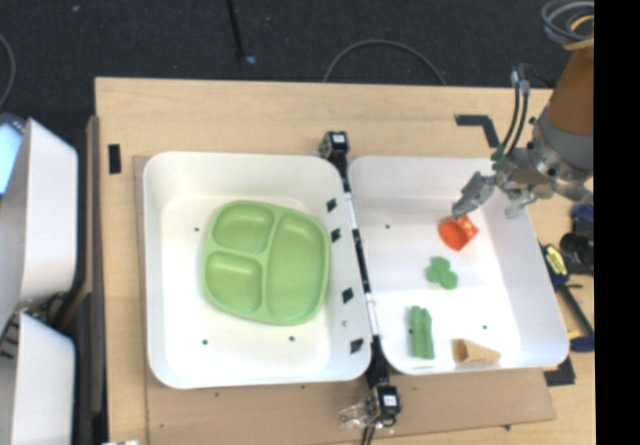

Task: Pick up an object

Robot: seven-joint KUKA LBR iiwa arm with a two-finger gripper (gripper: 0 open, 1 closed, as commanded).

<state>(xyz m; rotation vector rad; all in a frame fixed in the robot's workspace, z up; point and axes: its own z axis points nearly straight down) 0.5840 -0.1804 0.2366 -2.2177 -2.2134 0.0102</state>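
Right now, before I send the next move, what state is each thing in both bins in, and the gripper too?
Gripper: over the right bin, just above the orange piece; grip cannot be judged.
Orange piece: lying loose in the right bin.
Small green piece: lying loose.
Long green piece: lying flat.
Tan wedge: lying by the near rim.
Green divided plate: flat in the left bin, compartments up.

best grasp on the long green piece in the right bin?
Take the long green piece across its narrow width at mid-length, coming straight down. It lies flat, long axis running toward the near wall, with bare floor on both long sides for the hand's fingers, probably.
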